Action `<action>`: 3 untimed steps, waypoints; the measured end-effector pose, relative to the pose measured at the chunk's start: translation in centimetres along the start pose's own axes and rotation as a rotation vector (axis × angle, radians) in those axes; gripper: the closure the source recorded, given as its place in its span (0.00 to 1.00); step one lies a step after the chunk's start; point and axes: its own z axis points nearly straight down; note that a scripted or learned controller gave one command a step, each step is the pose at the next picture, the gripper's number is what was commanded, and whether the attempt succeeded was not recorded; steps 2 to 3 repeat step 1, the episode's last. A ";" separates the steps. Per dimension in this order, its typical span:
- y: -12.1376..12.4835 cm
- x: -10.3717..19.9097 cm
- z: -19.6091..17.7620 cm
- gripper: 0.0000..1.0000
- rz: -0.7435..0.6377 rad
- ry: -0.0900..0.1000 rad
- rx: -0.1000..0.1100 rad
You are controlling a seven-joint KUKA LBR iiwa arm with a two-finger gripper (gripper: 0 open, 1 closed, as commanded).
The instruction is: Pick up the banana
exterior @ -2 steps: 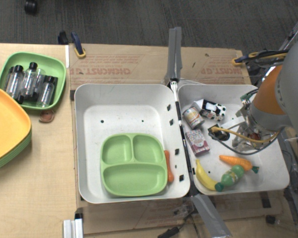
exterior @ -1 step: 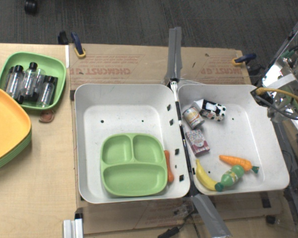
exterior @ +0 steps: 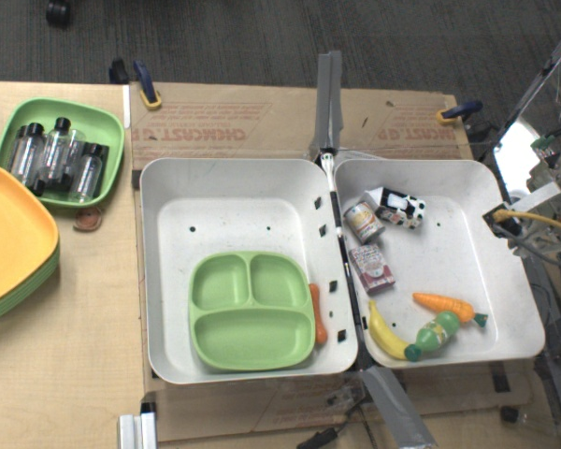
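Observation:
The banana [exterior: 383,333] is yellow and curved. It lies in the right bin [exterior: 491,251], close to the front left corner. A green toy bottle [exterior: 434,336] touches the banana's right end. Just behind the bottle lies an orange carrot [exterior: 444,304] with a green top.
The right bin also holds a small can [exterior: 362,222], a pink packet [exterior: 371,268] and a black-and-white toy [exterior: 400,210]. In the left bin [exterior: 168,251] a green divided plate [exterior: 252,311] has an orange stick [exterior: 316,312] beside it. A green tray of bottles [exterior: 61,152] and yellow plates [exterior: 9,241] sit far left.

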 end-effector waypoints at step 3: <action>1.0 -3.6 -2.5 1.00 0.125 0.001 -0.001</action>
